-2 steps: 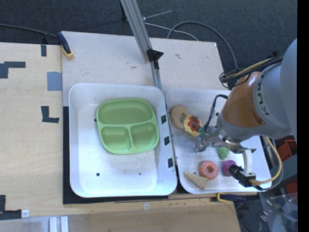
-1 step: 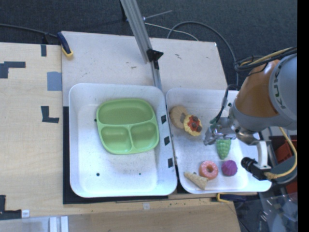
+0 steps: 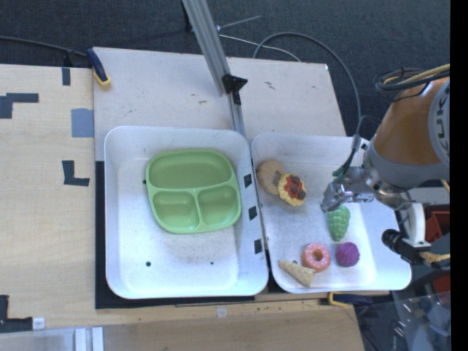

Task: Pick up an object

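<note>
From where I stand, the gripper [image 3: 338, 198] hangs low over the right bin [image 3: 363, 149], and its metal tip sits right at the top of the green grape bunch [image 3: 338, 223]. Whether the jaws are spread or closed I cannot tell, as the wrist hides them; nothing shows clearly between them. The grapes lie just under the jaws, touching or nearly so. A little further below sit a purple round fruit [image 3: 347, 254] and, to its left, a pink frosted doughnut [image 3: 316, 255], with a tan wedge [image 3: 297, 271] at the bin's near edge. Left of the jaws lie a red-and-yellow toy [image 3: 292, 189] and a brown cookie [image 3: 270, 174] touching it. Well off to the left, the other bin [image 3: 125, 269] holds a green divided plate [image 3: 194, 190].
</note>
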`<action>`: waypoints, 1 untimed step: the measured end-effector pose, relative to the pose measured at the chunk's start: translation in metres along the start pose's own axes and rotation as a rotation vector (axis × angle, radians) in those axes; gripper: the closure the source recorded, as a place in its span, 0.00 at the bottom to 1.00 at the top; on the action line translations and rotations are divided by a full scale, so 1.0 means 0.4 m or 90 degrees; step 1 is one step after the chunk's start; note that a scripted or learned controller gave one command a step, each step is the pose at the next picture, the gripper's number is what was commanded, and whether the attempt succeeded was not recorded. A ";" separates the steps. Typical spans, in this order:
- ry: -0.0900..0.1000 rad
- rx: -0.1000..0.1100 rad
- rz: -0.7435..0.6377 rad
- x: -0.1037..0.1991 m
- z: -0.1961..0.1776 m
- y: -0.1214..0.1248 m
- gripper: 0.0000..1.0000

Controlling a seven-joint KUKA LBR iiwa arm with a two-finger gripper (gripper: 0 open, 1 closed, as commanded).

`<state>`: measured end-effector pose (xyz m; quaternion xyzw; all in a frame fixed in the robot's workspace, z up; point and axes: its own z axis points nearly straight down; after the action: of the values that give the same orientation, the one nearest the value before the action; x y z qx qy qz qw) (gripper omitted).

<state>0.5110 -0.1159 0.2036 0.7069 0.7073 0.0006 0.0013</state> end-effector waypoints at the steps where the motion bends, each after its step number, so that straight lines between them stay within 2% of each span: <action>1: -0.001 -0.001 0.000 -0.027 -0.134 0.004 1.00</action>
<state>0.5124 -0.1265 0.2573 0.7070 0.7072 0.0008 0.0020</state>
